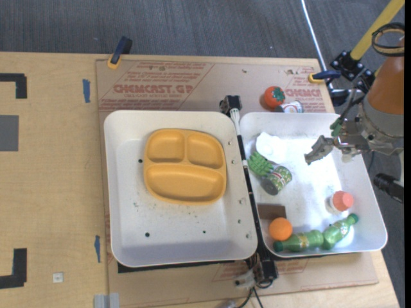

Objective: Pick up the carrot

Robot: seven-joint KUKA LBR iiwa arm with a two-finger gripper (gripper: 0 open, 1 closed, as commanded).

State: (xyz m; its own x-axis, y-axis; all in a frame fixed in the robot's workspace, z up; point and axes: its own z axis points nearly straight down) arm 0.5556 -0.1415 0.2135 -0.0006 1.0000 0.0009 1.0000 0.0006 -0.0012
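- We see the tool (319, 151) hanging over the upper right part of the right bin (376, 201), its fingers spread apart with nothing between them.
- The carrot (340, 201) lies in the right bin near its right wall, below the tool and apart from it; we read it as the small orange piece with a pale end.
- Toward the bin's front we find an orange ball (280, 228), and just beside it a green bottle-like item (318, 236) stretched along the front wall.
- A green striped can (270, 172) rests on its side near the bin's left wall, below a crumpled white cloth (275, 145).
- A small brown block (271, 211) sits just above the orange ball.
- The left bin (122, 191) holds a yellow divided plate (185, 165).
- On the bench (51, 172) behind the right bin lies a toy tomato (273, 97).
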